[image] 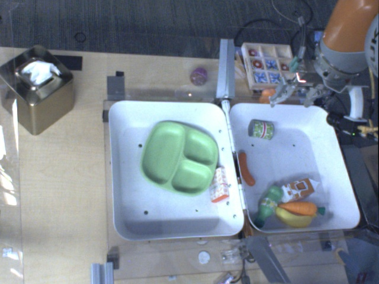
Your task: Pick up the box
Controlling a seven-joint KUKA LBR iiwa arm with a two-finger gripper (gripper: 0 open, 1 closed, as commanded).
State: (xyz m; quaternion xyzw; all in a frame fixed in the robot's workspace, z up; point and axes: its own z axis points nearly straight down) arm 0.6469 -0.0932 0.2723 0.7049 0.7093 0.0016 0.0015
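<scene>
A small red and white box (220, 185) lies in the left bin (127, 158), against its right wall and touching the edge of a green divided plate (179, 157). A brown and white carton (300, 188) lies in the right bin (337, 158), in a pile at the front. My gripper (296, 96) hangs over the right bin's back rim, far from both. Its fingers are spread open with nothing between them.
The right bin also holds a green-labelled can (261, 129), a red sausage (246, 168), a carrot (299, 207), a banana (291, 218) and a green item (270, 200). A flat patterned tile box (266, 64) lies behind the bins. A brown tissue holder (37, 90) stands far left.
</scene>
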